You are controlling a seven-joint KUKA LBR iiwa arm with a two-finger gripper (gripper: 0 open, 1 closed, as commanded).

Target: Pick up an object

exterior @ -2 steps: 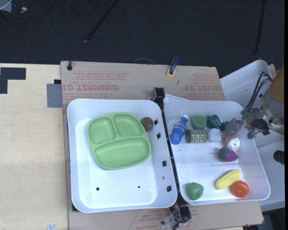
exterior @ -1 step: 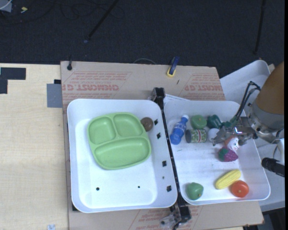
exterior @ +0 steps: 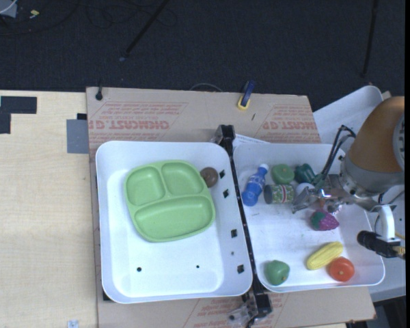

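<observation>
Camera view: we see the gripper (exterior: 313,200) low in the right bin (exterior: 287,251), just above a magenta toy (exterior: 324,220); we cannot tell its state. Nearby, a blue bottle (exterior: 253,186) lies slanted, cap toward the upper right.

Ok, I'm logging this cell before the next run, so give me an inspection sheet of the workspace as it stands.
Surface: two white bins, left bin and right bin, on cardboard.
Job's things: right bin holds blue bottle, green jar, small can, magenta toy, yellow corn, orange ball, green pepper.
Clutter: green divided plate and brown ball in left bin.
Grippers: claw low over right bin; finger state unclear.
Cables: black cable at wrist.
Surroundings: dark floor, yellow clamp.
</observation>
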